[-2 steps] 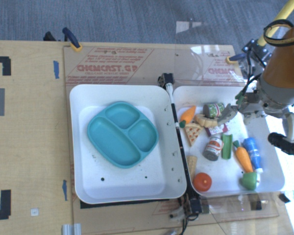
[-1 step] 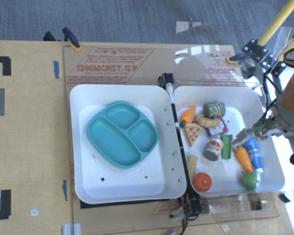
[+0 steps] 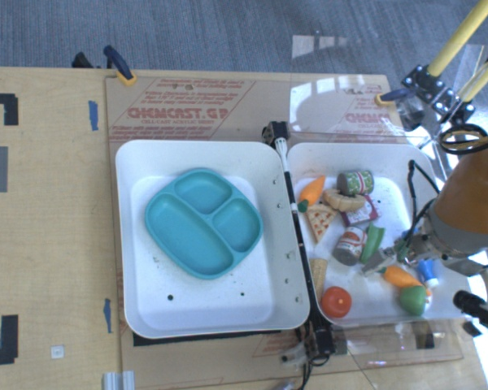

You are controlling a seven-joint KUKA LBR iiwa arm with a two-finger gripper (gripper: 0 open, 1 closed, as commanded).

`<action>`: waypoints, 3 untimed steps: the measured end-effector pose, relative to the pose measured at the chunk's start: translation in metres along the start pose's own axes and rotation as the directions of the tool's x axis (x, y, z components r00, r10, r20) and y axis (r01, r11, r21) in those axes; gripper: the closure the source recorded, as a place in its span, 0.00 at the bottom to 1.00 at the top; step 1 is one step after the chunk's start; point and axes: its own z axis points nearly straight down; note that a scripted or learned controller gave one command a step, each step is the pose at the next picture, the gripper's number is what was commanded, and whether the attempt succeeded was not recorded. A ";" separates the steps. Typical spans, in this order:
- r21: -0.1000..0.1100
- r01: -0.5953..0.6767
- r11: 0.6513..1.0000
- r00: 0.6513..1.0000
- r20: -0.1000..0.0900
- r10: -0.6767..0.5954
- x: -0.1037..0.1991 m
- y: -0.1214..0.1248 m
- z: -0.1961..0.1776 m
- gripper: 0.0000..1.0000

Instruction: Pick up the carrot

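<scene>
One orange carrot (image 3: 311,191) – tapered, green-topped – in right bin; jaws' state unclear

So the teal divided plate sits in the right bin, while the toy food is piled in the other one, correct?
Not quite. The camera view shows the teal divided plate in the left bin; the toy food is piled in the right bin.

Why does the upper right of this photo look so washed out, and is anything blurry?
Camera view: glare whitens a clear sheet behind the right bin; the arm at the right looks soft; the teal plate is evenly lit and sharp.
</scene>
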 end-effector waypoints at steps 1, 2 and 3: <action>-0.005 0.283 0.959 0.959 0.002 -0.283 -0.001 -0.003 0.005 0.00; -0.006 -0.036 0.999 0.999 0.000 0.036 0.002 -0.002 0.005 0.00; -0.018 -0.039 0.999 0.999 0.010 0.039 -0.001 0.001 -0.008 1.00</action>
